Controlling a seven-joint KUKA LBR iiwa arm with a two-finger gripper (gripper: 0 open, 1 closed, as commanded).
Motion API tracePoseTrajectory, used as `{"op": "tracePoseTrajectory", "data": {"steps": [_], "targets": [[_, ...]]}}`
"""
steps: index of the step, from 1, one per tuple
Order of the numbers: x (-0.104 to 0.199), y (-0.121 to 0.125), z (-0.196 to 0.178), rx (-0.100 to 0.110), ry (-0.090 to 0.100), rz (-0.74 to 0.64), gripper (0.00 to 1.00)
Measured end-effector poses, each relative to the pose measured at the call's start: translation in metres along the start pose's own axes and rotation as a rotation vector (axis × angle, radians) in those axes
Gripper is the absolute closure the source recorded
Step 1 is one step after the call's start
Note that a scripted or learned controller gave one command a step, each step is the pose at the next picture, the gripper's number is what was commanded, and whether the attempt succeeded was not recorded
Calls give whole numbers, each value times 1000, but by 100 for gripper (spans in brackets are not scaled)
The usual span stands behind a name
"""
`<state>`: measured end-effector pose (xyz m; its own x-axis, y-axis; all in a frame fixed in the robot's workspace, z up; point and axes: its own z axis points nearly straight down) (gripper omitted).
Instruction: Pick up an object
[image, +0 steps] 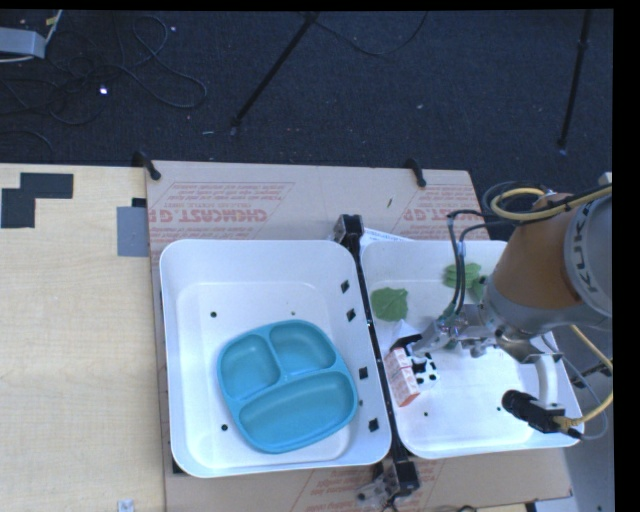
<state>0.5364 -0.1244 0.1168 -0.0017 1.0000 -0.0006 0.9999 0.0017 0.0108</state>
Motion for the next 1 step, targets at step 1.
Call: {"op": "tracePoseTrajectory", "data": {"steps": [1], "targets": [[0, 1, -5, 3, 4, 5, 100]]}}
